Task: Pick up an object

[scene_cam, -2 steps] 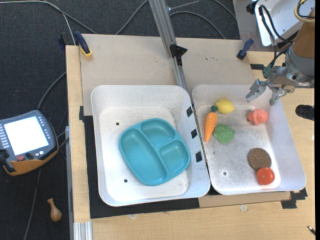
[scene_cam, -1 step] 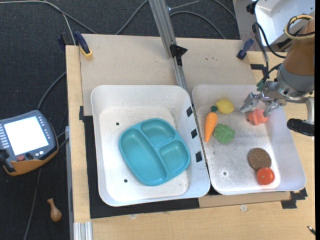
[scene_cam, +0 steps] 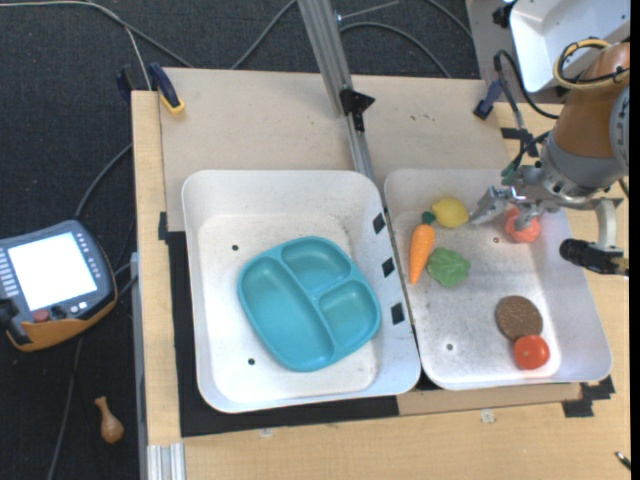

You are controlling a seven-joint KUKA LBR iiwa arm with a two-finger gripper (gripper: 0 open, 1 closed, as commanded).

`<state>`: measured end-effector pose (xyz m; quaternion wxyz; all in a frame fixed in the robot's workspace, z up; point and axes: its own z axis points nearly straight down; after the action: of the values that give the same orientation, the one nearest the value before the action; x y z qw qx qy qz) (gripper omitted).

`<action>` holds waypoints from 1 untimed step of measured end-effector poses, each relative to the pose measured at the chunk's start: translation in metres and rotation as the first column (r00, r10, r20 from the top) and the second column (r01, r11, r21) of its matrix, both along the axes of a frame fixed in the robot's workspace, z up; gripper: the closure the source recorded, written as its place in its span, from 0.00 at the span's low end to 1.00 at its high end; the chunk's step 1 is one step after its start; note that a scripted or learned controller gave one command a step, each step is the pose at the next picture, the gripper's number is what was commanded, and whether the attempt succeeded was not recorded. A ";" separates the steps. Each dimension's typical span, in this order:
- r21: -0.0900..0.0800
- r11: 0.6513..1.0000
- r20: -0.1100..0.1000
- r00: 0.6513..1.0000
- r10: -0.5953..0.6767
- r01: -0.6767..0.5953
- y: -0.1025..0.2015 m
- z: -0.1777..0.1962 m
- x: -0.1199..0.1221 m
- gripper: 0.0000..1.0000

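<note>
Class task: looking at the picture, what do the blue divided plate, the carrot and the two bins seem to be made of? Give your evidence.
Blue divided plate: likely moulded plastic; uniform colour, soft sheen.
Carrot: probably toy plastic; flat orange, smooth surface.
Left bin and right bin: apparently thin white plastic, matte and scuffed, rounded corners.

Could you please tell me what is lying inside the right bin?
The right bin holds a lemon, carrot, green vegetable, brown patty and tomato. The end effector partly covers a reddish item.

Pink-red object (scene_cam: 523,228) under end effector (scene_cam: 512,205), right bin.
</note>
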<state>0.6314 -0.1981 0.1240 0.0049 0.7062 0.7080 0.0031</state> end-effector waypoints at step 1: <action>0.001 1.000 -0.007 1.000 0.000 0.000 0.000 0.006 -0.002 1.00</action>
<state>0.6296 -0.1979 0.1296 0.0020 0.7063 0.7080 0.0011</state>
